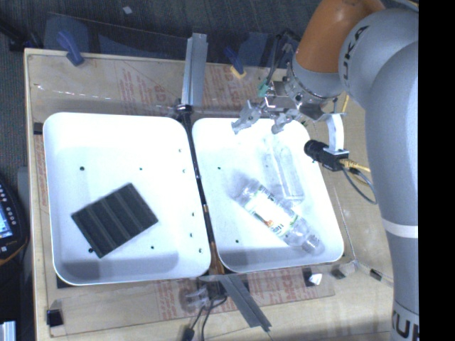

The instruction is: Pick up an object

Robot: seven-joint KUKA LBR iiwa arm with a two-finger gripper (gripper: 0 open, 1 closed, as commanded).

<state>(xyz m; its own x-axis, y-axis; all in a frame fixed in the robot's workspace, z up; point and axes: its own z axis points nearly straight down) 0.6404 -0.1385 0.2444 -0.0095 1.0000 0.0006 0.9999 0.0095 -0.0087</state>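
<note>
So I'm hovering the gripper (261,121), fingers spread apart, over the right bin's (213,212) far edge, bottles (279,217) lying nearer.

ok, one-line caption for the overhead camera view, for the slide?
Open gripper hangs over the right bin, above two clear plastic bottles; a black ribbed panel lies in the left bin.

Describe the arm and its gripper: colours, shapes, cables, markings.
The arm is thick, rounded and grey, with an orange band above the wrist and dark lettering on its casing. The gripper is small and metallic, with two pale fingers. Thin cables run beside the wrist.
</note>
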